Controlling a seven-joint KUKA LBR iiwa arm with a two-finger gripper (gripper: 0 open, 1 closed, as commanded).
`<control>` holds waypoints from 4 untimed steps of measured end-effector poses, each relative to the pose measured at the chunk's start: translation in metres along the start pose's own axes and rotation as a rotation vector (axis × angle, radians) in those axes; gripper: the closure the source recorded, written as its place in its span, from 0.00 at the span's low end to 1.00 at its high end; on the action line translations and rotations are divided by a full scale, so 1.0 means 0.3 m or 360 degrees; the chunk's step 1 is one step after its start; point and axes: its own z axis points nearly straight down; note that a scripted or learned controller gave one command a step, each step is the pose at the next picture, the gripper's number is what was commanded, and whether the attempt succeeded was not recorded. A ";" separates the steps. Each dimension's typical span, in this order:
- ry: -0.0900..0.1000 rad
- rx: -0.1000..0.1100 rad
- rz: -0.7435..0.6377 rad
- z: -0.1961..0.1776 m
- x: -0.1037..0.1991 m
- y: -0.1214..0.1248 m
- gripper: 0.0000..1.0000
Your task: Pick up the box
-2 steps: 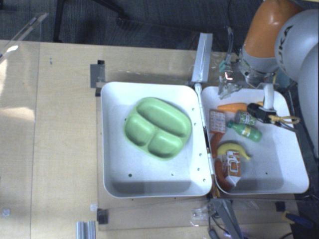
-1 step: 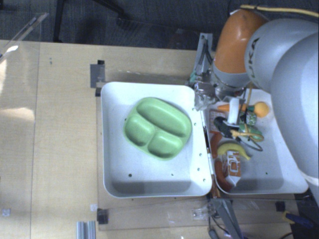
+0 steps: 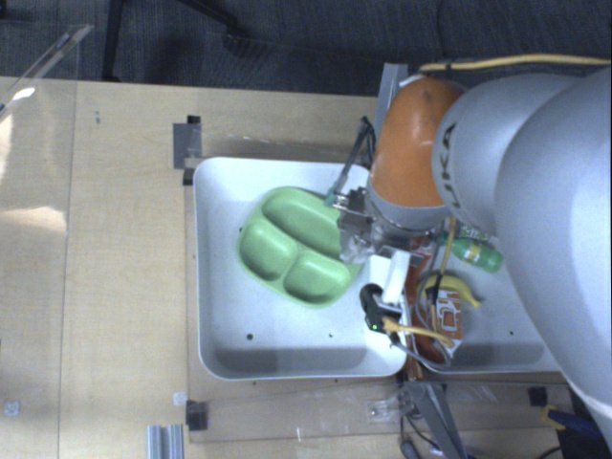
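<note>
Gripper (image 3: 356, 247) low at the green divided plate's (image 3: 292, 247) edge, clenched or released I cannot tell | brown box (image 3: 442, 319) sits to its right, in the neighbouring bin (image 3: 502, 357), half under the wrist (image 3: 411, 204) beside a banana (image 3: 461, 290) | likely poised off target; box not yet taken

Pale wooden bench (image 3: 96, 285) bearing white bins (image 3: 215, 347)

I see the gripper (image 3: 356, 244) low over the left bin (image 3: 215, 285), at the right edge of the green divided tray (image 3: 287, 242). Under the arm (image 3: 516, 161) in the right bin (image 3: 516, 350): green bottle (image 3: 476, 253), banana (image 3: 461, 290), reddish-brown box (image 3: 442, 325), partly hidden.
</note>
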 end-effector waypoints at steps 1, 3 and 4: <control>0.0000 0.0002 0.0166 0.047 0.214 -0.192 1.00; 0.0001 0.0000 -0.0537 -0.058 0.423 -0.308 1.00; 0.0017 -0.0020 -0.0454 0.302 0.414 -0.292 1.00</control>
